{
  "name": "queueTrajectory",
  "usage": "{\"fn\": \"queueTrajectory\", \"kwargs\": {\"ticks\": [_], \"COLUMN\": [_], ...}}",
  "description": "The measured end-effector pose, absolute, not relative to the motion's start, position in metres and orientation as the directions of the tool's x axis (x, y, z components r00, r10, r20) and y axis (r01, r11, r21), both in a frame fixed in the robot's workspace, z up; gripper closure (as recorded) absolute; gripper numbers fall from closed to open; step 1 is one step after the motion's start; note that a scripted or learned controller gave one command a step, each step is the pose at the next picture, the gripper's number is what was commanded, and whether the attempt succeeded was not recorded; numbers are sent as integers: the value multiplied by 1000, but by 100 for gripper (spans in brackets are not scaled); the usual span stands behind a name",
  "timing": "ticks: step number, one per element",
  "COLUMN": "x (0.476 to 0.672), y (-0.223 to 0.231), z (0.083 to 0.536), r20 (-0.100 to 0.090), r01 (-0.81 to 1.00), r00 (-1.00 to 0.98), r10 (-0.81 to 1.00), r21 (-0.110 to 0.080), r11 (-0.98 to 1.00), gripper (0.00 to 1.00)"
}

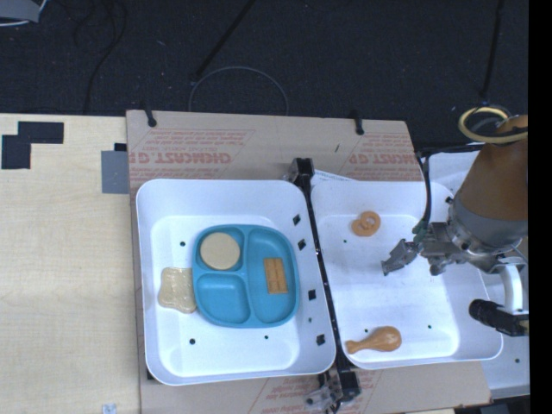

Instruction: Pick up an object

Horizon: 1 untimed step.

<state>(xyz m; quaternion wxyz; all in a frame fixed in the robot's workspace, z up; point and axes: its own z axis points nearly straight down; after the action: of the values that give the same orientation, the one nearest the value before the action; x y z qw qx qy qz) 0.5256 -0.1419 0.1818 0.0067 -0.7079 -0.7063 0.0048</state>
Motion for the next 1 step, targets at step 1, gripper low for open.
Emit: {"fn": "queueTrajectory", "kwargs": {"ticks": [1], "x": [529], "y": [-142], "z": [189], "r20": [0], "r01": [1000], "r00": [0], "r10": [1000], "r21": [-2], "r11": [0], "gripper": [0]}}
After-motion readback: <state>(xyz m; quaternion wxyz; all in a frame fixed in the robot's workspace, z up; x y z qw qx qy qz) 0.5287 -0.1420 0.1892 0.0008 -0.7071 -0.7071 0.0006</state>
